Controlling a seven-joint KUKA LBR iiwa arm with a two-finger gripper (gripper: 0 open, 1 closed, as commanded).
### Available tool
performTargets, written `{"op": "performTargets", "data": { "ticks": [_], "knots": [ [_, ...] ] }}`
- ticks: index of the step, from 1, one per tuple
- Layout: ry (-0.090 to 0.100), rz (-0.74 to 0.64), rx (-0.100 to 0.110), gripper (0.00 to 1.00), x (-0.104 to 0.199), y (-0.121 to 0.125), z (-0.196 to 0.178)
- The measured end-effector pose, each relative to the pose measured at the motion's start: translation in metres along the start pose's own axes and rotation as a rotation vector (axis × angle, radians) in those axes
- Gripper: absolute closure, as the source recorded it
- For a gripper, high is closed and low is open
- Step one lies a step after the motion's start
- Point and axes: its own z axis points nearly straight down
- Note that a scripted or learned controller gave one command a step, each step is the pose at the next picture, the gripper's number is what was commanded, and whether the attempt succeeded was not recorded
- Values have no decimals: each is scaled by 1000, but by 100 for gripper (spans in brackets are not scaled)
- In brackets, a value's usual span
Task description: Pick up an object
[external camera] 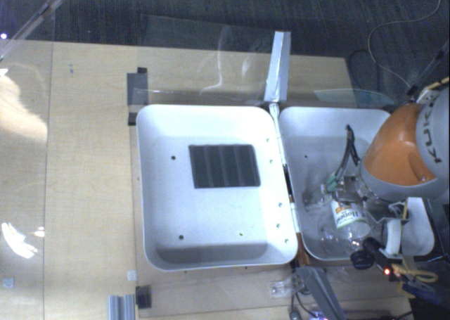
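left bin [162, 192] | dark ribbed panel [224, 166] centred | wooden bench [77, 171]

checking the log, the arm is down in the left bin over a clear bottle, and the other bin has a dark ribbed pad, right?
Wrong bin. The camera view shows the arm down in the right bin, over the clear bottle. The dark ribbed pad lies in the left bin.

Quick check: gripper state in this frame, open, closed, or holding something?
Gripper: cannot be told. It is down in the right bin, at a clear bottle.
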Motion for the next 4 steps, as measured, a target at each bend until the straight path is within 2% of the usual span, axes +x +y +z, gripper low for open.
{"op": "performTargets", "data": {
  "ticks": [1, 2, 3, 4],
  "knots": [
    [0, -1, -5, 100, 1, 2, -10],
    [1, -223, 4, 100, 35, 36, -88],
    [1, -223, 5, 0, 35, 36, -88],
    [0, -276, 7, 0, -35, 90, -71]
  ]
}}
